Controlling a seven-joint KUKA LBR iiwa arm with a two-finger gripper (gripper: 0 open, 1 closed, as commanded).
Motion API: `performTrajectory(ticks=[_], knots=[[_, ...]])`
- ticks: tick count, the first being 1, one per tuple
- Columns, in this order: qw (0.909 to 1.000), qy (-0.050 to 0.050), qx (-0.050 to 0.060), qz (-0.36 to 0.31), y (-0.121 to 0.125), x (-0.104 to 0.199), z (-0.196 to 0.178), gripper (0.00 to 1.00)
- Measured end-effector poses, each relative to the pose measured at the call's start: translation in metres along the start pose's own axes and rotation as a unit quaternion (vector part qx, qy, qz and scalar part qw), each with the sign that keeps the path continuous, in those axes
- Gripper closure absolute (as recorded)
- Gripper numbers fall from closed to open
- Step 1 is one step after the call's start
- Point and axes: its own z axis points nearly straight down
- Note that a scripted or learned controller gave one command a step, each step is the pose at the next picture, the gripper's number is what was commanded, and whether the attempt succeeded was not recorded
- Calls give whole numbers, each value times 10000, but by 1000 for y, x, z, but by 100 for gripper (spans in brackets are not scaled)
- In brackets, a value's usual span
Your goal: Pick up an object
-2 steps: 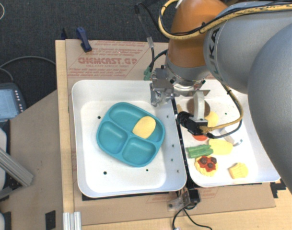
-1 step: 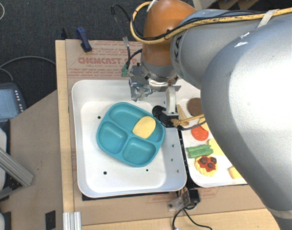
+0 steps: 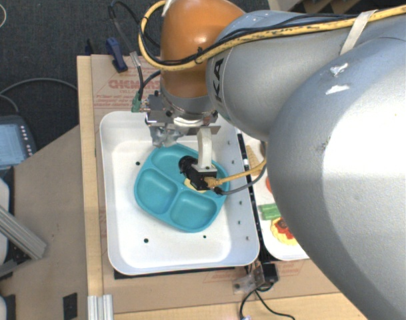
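Observation:
A teal divided plate (image 3: 159,192) lies tilted in the middle of the left white bin (image 3: 119,199). My gripper (image 3: 164,136) hangs from the orange wrist band, just above the plate's far edge, at the back of this bin. The arm's grey bulk covers the plate's upper right part and most of the right bin.
A strip of the right bin (image 3: 286,251) shows beside the arm, with a green piece (image 3: 270,211) and a red and yellow thing (image 3: 283,231) in it. The left bin's white floor is bare to the left of and in front of the plate. A blue clip (image 3: 116,53) sits on the bench's far edge.

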Motion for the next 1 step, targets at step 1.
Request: performTrajectory(ticks=[1], knots=[[10000, -25, 58, 63, -54, -49, -1, 100]])
